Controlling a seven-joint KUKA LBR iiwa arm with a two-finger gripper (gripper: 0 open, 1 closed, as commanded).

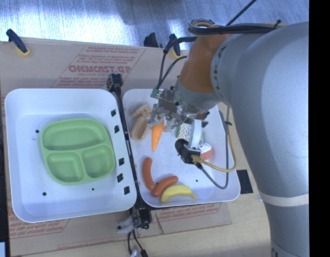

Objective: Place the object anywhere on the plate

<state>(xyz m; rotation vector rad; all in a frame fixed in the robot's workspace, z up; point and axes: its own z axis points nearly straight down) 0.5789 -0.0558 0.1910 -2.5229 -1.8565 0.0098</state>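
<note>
A green plate (77, 150) with three compartments lies in the left bin (20, 116). In the right bin (224, 189), my gripper (158, 120) hangs low over the back left part, directly above the wide end of an orange carrot (156, 138). The carrot points its tip toward the front of the bin. Its wide end meets the gripper's dark tip, and the wrist hides the contact.
Also in the right bin are two tan bread pieces (139, 121) left of the carrot, two sausages (148, 172) and a yellow banana (177, 193) at the front, and a red and white item (205, 153) under the arm. A black-clipped divider (124, 143) separates the bins.
</note>
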